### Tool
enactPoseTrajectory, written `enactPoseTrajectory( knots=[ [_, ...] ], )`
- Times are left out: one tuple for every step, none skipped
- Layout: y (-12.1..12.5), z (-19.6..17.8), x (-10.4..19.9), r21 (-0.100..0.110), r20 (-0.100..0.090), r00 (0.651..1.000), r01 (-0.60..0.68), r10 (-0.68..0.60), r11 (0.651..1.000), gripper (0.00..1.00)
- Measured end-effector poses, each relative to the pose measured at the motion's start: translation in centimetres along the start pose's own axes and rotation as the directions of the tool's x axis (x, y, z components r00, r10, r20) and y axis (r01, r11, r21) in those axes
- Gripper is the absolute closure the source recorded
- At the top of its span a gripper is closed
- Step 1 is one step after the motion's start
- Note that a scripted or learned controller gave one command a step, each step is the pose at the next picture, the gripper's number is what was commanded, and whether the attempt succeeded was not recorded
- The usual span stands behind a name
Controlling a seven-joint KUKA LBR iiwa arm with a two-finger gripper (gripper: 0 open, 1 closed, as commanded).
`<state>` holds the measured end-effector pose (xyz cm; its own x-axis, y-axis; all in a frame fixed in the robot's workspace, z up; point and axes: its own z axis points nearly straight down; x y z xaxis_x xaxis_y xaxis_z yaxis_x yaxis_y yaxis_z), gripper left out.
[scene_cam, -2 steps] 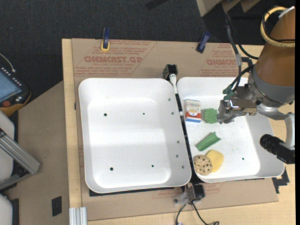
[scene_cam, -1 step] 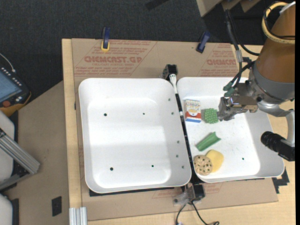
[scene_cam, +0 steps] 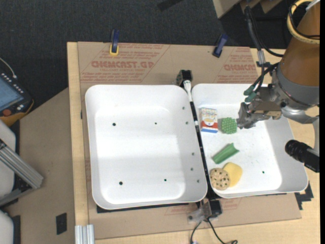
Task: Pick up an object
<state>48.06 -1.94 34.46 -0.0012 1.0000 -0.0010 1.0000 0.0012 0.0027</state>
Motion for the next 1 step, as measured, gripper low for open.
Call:
enactPoseTrajectory(
  knots=[
    [0.06, -1.01, 0.01, -0.002, 0.001, 1.0, 0.001, -0.001, 1.0, 1.0]
  ],
)
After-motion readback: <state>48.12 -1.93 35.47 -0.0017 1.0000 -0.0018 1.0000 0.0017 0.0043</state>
